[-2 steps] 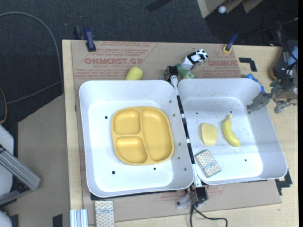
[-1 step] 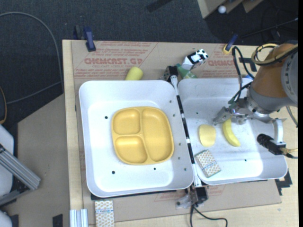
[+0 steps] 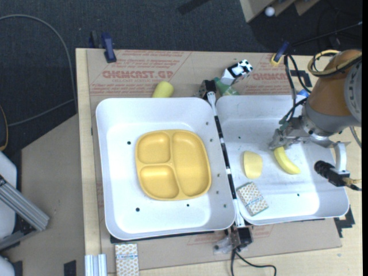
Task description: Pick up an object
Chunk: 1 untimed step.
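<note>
Down in the right bin [image 3: 322,203], the tool [image 3: 286,140] hangs low just above the upper end of the banana [image 3: 286,160], though whether it is open or closed I cannot tell. By my reading this is the approach step, and the next move calls for settling around the banana, which lies at the tool's six o'clock, then lifting. Further out, a yellow wedge [image 3: 252,164] sits at eight o'clock and a divided yellow plate [image 3: 173,164] fills the left bin [image 3: 115,119] at nine.

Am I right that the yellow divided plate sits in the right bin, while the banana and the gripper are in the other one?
Not quite: the camera view shows the yellow divided plate in the left bin. The banana and the gripper are in the other one, the right bin.
</note>
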### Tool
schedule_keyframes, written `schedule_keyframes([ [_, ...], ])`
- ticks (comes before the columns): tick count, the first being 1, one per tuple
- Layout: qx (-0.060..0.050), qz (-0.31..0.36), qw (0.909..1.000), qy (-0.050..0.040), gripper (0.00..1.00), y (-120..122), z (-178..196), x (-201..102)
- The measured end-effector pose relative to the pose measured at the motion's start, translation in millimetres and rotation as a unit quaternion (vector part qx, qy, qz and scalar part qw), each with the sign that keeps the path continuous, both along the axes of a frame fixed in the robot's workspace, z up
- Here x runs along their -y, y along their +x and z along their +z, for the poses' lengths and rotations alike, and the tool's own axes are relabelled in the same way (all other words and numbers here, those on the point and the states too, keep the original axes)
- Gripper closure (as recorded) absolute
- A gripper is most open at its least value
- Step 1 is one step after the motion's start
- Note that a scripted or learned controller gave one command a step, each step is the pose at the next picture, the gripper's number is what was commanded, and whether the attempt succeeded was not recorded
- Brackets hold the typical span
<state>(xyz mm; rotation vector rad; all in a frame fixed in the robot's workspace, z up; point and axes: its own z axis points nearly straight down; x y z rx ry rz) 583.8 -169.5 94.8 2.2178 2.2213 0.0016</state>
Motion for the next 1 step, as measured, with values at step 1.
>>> schedule_keyframes([
  [1, 0.0, 0.0, 1.0, 0.001, 1.0, 27.1, 90.7, -80.7],
])
